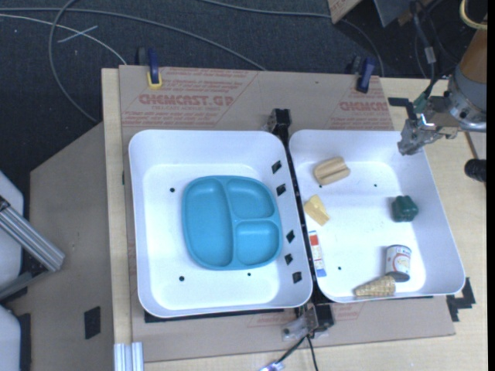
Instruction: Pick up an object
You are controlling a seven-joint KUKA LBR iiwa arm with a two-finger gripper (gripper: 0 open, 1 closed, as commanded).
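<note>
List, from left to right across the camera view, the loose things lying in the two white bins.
Blue divided plate → yellow wedge → tan bread roll → waffle cone → small can → dark green lump.

Claw [411,147] hanging low, arm entering right
</note>
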